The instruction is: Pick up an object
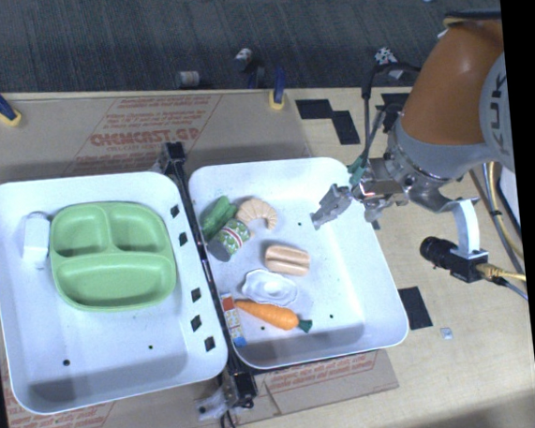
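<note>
While the pincer (328, 209) hovers right of centre, grip unreadable, nothing seen in it, the carrot (268, 315) lies lower centre: likely light, stiff, slick; take mid-body.

Two bins side by side on the bench

The left bin (19, 373) holds a divided tray (111, 254); the right bin (369, 293) holds a carrot (270, 315) in front of a hot dog (287, 258).
</note>
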`<state>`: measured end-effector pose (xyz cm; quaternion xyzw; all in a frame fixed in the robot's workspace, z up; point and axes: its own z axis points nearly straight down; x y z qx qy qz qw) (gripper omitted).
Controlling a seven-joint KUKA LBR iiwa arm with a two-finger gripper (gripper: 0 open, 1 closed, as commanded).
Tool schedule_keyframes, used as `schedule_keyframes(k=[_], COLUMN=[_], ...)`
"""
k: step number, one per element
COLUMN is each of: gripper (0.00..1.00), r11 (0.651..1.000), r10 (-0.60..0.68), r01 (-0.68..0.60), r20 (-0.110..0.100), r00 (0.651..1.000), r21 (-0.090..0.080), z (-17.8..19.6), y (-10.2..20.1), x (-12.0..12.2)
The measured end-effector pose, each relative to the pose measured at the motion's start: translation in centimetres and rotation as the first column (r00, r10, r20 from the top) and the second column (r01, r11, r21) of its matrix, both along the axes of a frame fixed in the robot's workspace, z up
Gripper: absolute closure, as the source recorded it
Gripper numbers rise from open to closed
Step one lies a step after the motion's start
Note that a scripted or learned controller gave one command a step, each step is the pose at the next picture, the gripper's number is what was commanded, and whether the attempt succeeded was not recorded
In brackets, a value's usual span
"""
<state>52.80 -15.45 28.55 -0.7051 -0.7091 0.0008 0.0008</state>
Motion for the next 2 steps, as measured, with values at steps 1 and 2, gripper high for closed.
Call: schedule_keyframes(k=[1,2], gripper=[0.00,0.00], r11=[1.000,1.000], r10=[0.001,0.001], r01=[-0.001,-0.001], r20=[-0.002,0.000], r00=[1.000,1.000], r21=[0.000,0.000], z=[-8.6,-19.4], y=[-0.3,-3.8], x=[-4.1,-5.1])
